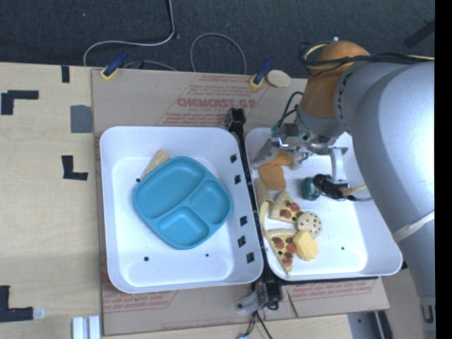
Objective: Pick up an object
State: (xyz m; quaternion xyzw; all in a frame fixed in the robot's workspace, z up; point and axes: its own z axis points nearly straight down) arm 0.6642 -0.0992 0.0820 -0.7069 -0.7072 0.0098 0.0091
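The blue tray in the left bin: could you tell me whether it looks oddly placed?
Yes. The blue tray sits skewed to the left bin's walls, and a tan piece is partly tucked under its upper left edge.

The left bin [113, 210] is mostly taken up by a blue divided tray [183, 200], with a tan piece [157, 162] poking out at its 11 o'clock; open floor runs along the bin's 6 o'clock edge. In the right bin [367, 249], toy food crowds the 9 o'clock side: a bread slice [272, 177], pizza slices [284, 209], a cookie [308, 222], a yellow wedge [306, 246]. The arm [381, 126] (bulky) covers 12 to 3 o'clock. Bare floor remains toward 5 o'clock.
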